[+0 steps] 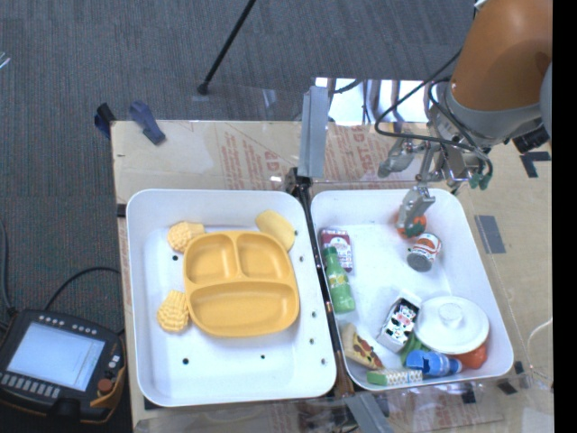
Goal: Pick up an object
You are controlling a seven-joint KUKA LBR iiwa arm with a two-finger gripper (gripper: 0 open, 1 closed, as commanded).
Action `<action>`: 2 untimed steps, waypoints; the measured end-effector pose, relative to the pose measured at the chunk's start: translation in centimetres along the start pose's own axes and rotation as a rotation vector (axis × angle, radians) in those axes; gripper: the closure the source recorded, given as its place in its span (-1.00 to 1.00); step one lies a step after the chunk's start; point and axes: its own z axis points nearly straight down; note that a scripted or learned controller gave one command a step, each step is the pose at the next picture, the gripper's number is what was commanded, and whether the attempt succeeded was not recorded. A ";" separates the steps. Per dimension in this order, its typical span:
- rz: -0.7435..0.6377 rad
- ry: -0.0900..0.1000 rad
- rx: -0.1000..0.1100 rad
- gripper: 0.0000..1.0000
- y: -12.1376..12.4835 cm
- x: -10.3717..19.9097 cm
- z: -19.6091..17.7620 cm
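My gripper [416,204] hangs over the far end of the right bin [478,242], under the arm's orange band. It is directly over a small orange toy with a green tip [411,226] and seems to touch its top. Whether the toy is held is hidden by the gripper body. A small silver and red can [423,251] lies just in front of the toy.
The right bin also holds a dark red packet [336,244], a green bottle [339,282], a cow-patterned carton [399,321], a white-lidded orange bowl [453,327], a pizza slice [361,348] and a blue bottle [431,363]. A yellow divided plate [242,291] and yellow toys lie in the left bin [144,242].
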 end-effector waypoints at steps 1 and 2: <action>0.075 0.013 -0.002 -1.00 -4.4 0.1 13.0; 0.052 0.008 -0.001 -1.00 -11.9 3.9 19.9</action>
